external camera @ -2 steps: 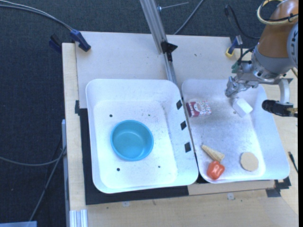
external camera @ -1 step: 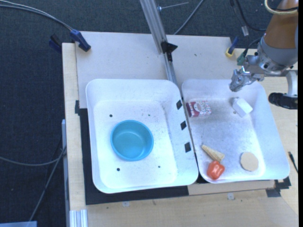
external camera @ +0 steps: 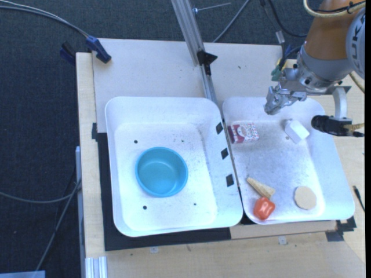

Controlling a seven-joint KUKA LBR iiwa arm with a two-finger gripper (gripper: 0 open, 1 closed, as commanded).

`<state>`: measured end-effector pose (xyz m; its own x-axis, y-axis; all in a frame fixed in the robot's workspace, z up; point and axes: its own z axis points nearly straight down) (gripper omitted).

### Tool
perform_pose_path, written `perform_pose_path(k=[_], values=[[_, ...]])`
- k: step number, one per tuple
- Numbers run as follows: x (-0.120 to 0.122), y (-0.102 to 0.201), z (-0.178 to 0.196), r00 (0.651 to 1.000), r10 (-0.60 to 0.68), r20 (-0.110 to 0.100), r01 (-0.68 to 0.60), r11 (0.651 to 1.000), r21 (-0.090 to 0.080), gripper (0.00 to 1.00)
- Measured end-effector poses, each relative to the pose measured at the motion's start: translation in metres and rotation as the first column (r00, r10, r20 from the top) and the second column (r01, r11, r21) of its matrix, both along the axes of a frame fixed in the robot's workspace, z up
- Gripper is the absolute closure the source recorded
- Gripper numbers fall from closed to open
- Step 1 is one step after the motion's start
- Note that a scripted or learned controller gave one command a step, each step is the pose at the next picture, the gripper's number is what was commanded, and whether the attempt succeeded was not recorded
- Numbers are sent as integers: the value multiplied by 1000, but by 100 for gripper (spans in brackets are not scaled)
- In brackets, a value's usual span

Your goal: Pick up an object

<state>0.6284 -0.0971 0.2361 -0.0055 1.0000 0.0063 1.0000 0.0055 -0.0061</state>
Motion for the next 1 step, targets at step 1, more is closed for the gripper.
perform_pose_path(k=[1], values=[[-14, 52, -9, 1000, 0, -7, 0, 1000, 1, 100]])
